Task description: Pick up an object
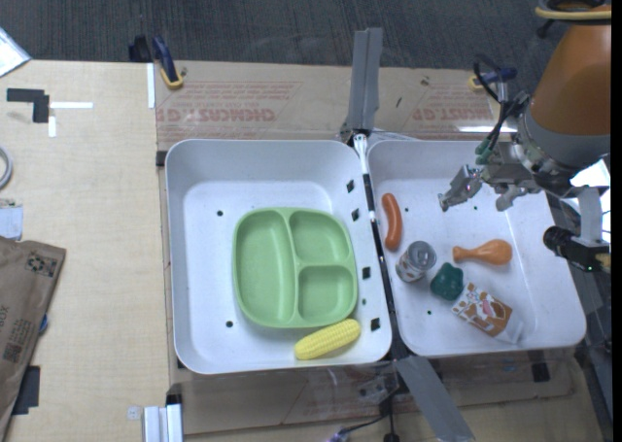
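Nearest the camera, at the front edge of the left bin, a yellow corn cob lies against the green divided plate, which occupies the middle of that bin.

In the right bin, toward its front right corner, lies a printed snack packet. Just behind it sits a dark green block, with a round metal can close to its left. An orange drumstick-shaped toy lies near the bin's middle. A red sausage lies along the left wall.

Farther back, the claw hangs above the rear half of the right bin, its fingers spread apart with nothing between them. No candidate object is in contact with it.

Judged step: approach, before any grasp. The task leaves the object unspecified; the drumstick toy and the can lie closest to the claw. The next move calls for selecting one object, aligning the spread fingers across its narrow dimension, then descending.

Limits of view: the arm is cut off at the right edge. The claw's height above the bin floor cannot be determined. The packet's print is too small to read.
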Controlling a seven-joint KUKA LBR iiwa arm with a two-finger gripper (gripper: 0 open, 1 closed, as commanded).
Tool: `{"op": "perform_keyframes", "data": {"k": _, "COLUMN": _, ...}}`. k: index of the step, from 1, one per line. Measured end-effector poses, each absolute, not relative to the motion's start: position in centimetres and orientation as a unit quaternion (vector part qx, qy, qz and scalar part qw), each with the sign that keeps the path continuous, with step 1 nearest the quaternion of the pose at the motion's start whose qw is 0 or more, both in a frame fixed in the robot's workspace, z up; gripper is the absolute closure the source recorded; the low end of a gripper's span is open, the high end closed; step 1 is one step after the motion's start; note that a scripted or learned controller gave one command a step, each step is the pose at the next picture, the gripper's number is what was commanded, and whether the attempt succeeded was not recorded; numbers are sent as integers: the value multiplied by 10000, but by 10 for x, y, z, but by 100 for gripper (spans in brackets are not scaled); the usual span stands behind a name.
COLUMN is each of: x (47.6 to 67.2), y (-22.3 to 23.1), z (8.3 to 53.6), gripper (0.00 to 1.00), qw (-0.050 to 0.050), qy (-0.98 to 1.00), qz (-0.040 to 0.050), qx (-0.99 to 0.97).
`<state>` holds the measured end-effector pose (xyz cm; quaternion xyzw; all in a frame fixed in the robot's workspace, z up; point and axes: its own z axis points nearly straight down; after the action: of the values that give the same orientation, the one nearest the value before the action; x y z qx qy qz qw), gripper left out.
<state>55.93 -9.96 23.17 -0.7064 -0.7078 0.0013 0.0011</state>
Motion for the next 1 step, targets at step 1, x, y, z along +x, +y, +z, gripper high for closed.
{"op": "perform_keyframes", "data": {"k": 1, "x": 543, "y": -118, "z": 99, "gripper": 0, "qw": -54, "qy": -6935, "qz": -50, "qx": -7204}}
